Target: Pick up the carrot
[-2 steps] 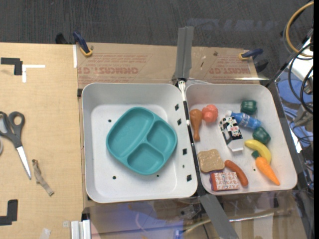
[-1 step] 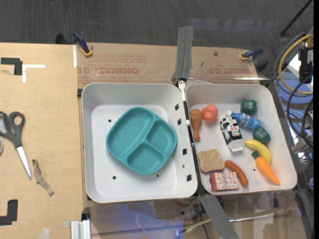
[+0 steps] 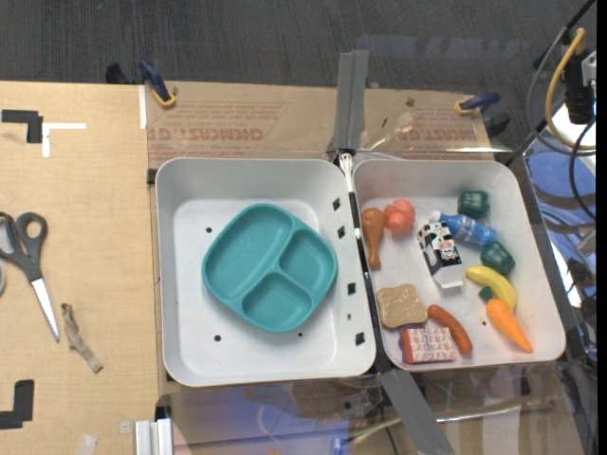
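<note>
toy food fills the right bin [image 3: 527,218] on the counter [image 3: 85,254] while the carrot [image 3: 508,325] lies untouched.

we see the carrot in the right bin's near right corner, pointing toward that corner, touching the banana [image 3: 495,283] just behind it. to its left lie a sausage [image 3: 450,328], a slice of bread [image 3: 402,304] and a red packet [image 3: 426,345]. farther back sit a milk carton [image 3: 442,250], a blue bottle [image 3: 469,227], two dark green pieces [image 3: 473,203], a chicken leg [image 3: 374,233] and a pink-orange ball [image 3: 400,216]. the left bin [image 3: 180,282] holds a teal divided plate [image 3: 270,267]. scissors [image 3: 30,263] rest on the counter well to the left. as for the hand, we cannot tell its state.
</note>
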